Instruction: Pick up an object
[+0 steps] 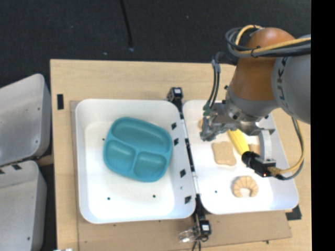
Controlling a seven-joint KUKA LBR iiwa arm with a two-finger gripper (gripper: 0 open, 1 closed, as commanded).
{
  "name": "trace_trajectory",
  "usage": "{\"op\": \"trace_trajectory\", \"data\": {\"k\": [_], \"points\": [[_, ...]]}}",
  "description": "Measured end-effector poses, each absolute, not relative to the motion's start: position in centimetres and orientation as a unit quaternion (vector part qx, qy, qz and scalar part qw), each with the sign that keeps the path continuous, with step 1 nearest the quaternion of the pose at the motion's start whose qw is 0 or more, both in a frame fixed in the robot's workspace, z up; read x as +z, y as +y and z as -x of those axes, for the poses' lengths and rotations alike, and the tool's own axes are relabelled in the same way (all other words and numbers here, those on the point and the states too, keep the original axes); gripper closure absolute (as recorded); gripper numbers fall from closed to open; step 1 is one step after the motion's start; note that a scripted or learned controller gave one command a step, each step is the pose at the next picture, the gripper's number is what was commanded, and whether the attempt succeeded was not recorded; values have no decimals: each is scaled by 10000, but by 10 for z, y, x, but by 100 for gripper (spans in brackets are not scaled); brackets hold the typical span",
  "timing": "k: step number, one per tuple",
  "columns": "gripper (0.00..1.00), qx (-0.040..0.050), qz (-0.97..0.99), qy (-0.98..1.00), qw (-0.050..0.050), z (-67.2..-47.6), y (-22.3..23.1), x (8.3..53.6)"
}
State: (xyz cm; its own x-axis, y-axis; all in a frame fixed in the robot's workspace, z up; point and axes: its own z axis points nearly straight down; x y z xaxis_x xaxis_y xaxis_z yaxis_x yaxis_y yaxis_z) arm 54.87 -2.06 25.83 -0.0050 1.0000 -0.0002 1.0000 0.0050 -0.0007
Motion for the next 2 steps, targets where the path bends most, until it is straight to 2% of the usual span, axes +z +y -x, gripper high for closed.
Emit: {"op": "trace_trajectory", "data": {"k": [1, 2], "points": [[100, -5, 7049, -7093, -4, -569, 28, 250], [100, -12, 7045, -7097, 1, -577, 78, 258]]}}
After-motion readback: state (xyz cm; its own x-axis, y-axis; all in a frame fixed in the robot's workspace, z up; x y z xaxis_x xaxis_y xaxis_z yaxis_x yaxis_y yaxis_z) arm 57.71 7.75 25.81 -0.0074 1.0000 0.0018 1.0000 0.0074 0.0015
